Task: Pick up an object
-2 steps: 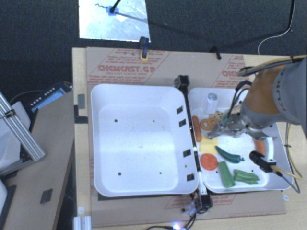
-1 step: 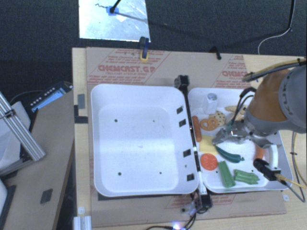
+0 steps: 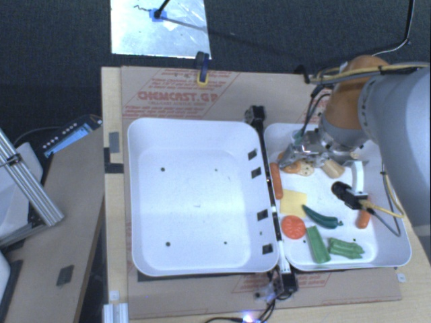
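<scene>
Toy foods crowd the right shallow white plastic bin [image 3: 397, 251]: a flat yellow cheese square [image 3: 292, 201]; a round red tomato slice [image 3: 293, 227]; a curved dark green pepper [image 3: 321, 216], long axis slanting down to the right; a slim orange sausage [image 3: 276, 180] lying along the bin's left wall; red print on the cardboard sheet [image 3: 178, 94] under the bins reads roughly "CHEMCAST"; the metal gripper [image 3: 304, 155] hangs low over the bin's far end, its state I cannot tell.

white bins [image 3: 195, 140], red tomato slice [image 3: 293, 227], yellow cheese [image 3: 293, 201]

Toy foods [image 3: 316, 224] in right bin [image 3: 397, 247]
</scene>
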Controlling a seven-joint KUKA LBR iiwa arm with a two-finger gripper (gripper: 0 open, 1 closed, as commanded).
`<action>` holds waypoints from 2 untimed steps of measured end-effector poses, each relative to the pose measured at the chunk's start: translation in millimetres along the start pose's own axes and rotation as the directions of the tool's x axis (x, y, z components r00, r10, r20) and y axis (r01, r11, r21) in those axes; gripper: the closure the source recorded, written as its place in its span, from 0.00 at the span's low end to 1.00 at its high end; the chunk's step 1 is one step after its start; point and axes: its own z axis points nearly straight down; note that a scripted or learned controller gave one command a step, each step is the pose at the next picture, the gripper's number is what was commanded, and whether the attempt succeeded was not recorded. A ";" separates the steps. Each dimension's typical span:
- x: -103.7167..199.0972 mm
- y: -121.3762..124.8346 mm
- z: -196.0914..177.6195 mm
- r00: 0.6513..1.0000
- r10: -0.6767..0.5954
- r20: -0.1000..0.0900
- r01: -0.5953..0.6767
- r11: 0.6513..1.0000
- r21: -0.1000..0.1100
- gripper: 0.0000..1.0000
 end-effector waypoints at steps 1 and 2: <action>-32.5 10.7 0.4 1.000 0.009 0.000 -0.009 1.000 0.005 0.00; -41.8 27.2 5.0 1.000 -0.002 -0.014 0.003 0.999 0.047 0.00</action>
